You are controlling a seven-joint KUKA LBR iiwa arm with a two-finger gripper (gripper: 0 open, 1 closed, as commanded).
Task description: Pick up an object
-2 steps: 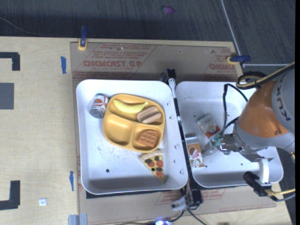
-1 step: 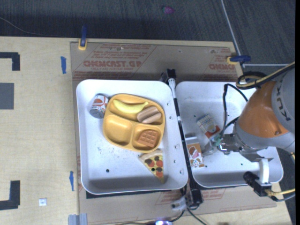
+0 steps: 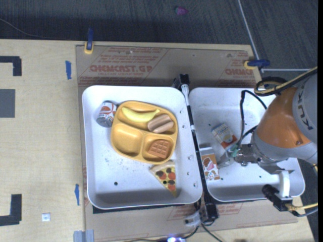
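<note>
I have the gripper [image 3: 229,154] low in the right bin [image 3: 252,185], wrist tipped toward the small orange carton [image 3: 210,166] lying flat just beside it and a clear wrapper [image 3: 222,133] near, presumably lining up a grab; its grasp state I cannot tell.
</note>
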